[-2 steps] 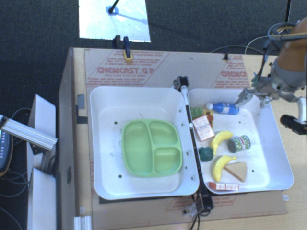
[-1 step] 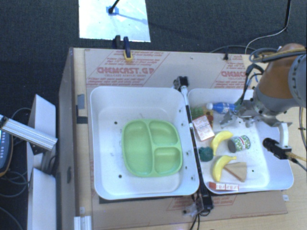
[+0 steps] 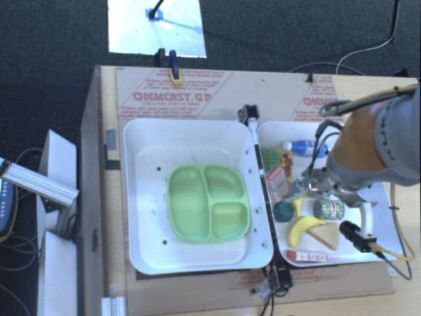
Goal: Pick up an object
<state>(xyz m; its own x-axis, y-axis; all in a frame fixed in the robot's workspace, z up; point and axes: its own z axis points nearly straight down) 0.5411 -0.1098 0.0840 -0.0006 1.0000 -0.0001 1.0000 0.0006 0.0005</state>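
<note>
The arm reaches in from the right and bends down over the right bin. Its gripper hangs low among the clutter beside a small can; whether it grips anything cannot be told. A banana lies nearby, long axis slanting from lower left to upper right. The left bin holds 1 green divided plate.
</note>
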